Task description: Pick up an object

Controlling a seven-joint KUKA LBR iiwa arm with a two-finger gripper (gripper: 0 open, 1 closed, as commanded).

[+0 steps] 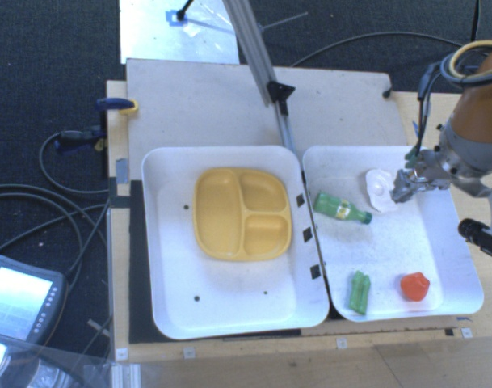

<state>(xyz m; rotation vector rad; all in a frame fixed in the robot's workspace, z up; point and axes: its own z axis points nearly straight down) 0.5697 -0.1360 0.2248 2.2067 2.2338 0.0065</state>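
Note:
The right bin (452, 241) holds a green bottle (341, 208) lying on its side near the left wall, a small green object (359, 291) and a red object (414, 286) near the front, and a white crumpled object (380, 187) at the back. My gripper (404, 187) hangs at the back right of this bin, right beside the white object's right edge, close to or touching it. The arm comes in from the right above it.
The left bin (169, 297) carries a yellow divided tray (242, 213). A grey pole (254, 39) slants across the back of the bench to the bins' dividing edge. Cables and a pendant lie left of the bench.

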